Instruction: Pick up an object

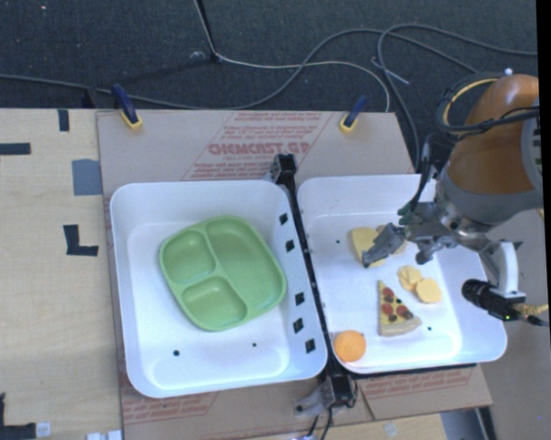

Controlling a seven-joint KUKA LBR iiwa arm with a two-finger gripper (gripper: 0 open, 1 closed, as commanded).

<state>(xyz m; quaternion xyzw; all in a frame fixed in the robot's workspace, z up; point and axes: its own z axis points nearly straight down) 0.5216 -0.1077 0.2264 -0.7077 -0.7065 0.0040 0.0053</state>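
Gripper (383, 249) hovering with fingers parted over yellow cheese wedge (364, 242) in right bin (482, 350). Judging wedge light, stiff, likely slick plastic; advising gripping across flat sides.

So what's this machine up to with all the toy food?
A grey and orange robot arm reaches in from the right over the right-hand white bin. Its gripper hangs low beside a yellow cheese-like wedge, apparently going for it, though nothing can be seen held. Also in that bin lie a toy pizza slice, some yellow chip-like slices and a small orange. The left bin holds a green divided plate.
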